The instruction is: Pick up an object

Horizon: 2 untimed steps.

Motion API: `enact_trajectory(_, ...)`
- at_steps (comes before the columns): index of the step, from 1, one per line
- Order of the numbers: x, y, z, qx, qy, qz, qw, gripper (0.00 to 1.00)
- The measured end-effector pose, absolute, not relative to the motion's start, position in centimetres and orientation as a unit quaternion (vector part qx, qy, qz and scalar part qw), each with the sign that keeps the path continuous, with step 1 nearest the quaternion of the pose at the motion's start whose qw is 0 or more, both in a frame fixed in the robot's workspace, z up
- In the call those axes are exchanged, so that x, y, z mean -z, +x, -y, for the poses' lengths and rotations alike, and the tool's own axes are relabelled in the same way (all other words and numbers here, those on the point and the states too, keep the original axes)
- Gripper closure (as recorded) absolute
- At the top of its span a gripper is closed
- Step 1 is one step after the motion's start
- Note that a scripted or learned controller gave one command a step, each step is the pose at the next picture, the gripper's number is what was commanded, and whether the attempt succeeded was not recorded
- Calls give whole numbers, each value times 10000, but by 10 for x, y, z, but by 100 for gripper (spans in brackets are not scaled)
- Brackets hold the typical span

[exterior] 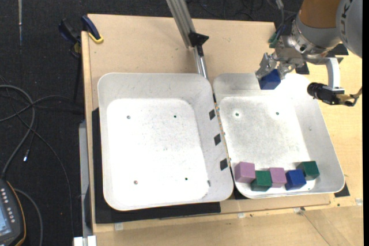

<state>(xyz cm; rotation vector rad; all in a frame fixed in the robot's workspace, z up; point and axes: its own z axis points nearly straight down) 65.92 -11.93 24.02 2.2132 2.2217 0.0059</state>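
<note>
right now my gripper (271, 73) hangs over the far edge of the right bin (323, 141) with a blue block (269, 80) pinched between its fingers. to do this well i'd keep the squeeze firm and lift straight, clear of the rim; five other blocks (277, 176) sit along the near wall

I see two bins side by side on the bench (144, 49): left bin (115, 89), right bin (323, 141). Five blocks (277, 176) sit in a row along the right bin's near edge. Gripper (270, 73) with a block (269, 80) hangs over its far edge.
</note>
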Motion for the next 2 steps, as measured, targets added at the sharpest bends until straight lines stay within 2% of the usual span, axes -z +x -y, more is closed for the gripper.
enact_trajectory(1, -208, 637, 73, 12, 7048, -7094, -22, 100)
enact_trajectory(2, -203, 641, -24, -5, 7036, -7106, -19, 100)
